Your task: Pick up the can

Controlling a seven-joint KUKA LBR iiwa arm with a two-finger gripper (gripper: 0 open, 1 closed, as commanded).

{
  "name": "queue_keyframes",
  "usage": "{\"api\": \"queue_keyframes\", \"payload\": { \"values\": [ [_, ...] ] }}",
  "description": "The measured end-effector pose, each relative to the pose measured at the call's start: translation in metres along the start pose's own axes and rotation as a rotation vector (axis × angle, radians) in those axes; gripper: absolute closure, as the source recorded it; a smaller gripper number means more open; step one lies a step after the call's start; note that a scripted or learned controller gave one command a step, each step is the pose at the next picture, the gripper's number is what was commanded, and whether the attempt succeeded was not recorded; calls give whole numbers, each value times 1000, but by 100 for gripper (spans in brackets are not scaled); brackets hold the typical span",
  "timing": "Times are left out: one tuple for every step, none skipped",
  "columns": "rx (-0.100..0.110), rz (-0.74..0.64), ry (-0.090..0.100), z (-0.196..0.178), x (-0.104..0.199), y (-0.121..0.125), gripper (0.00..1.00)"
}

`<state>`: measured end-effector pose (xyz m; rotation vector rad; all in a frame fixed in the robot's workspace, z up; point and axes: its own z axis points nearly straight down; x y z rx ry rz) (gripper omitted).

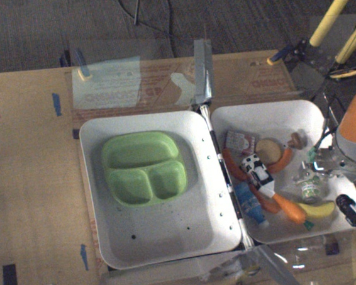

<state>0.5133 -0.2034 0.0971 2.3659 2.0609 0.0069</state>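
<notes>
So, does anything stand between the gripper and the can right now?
Nothing visible stands between them. The gripper is close beside the can, and the banana lies on the can's other side.

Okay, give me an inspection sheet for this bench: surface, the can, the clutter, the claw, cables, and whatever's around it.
Surface: cardboard-topped bench with blue tape marks; two white bins side by side, left bin and right bin.
Job's things: nothing I can firmly call a can; a small clear-and-metal item lies under the arm's end, too blurred to name.
Clutter: green divided plate in the left bin; in the right bin a carrot, banana, blue tube, black-and-white toy and a small packet.
Claw: claw over the right bin's right side.
Cables: black cable on the floor behind the bench.
Surroundings: grey carpet; yellow poles top right.
</notes>
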Motion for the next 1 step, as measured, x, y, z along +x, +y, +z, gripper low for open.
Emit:
{"api": "queue_keyframes", "payload": {
  "values": [
    [3,-25,-1,-113,55,32,100]
  ]
}}
